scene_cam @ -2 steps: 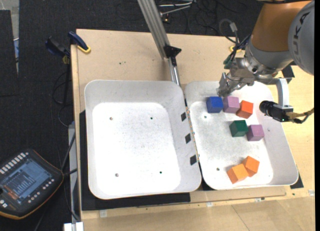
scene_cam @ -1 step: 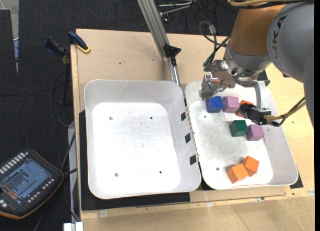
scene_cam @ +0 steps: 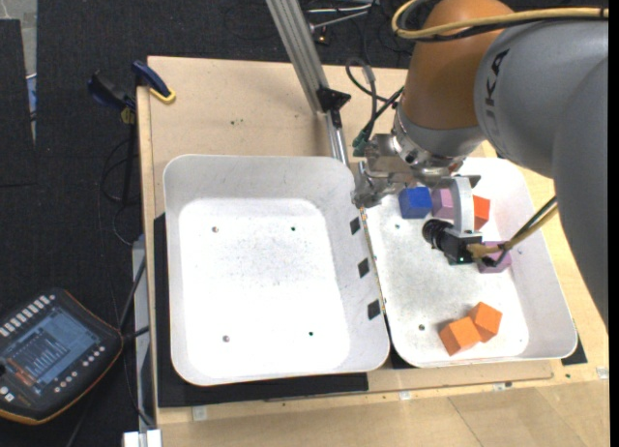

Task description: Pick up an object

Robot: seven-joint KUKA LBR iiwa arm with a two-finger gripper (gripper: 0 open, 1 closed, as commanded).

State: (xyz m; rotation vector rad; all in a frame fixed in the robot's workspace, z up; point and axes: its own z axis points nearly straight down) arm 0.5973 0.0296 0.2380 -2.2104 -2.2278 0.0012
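The hand (scene_cam: 371,184) hung at the left rim of the right bin (scene_cam: 416,290).
Wide or narrow, I could not tell. Just right of it lay a blue cube (scene_cam: 414,203), probably light and stiff; its flat opposite sides seemed best to grip.

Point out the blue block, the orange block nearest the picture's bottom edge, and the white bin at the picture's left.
blue block (scene_cam: 416,203): camera view, on its top face.
lowest orange block (scene_cam: 458,337): camera view, middle of its upper face.
left-hand bin (scene_cam: 261,271): camera view, on its bare floor.
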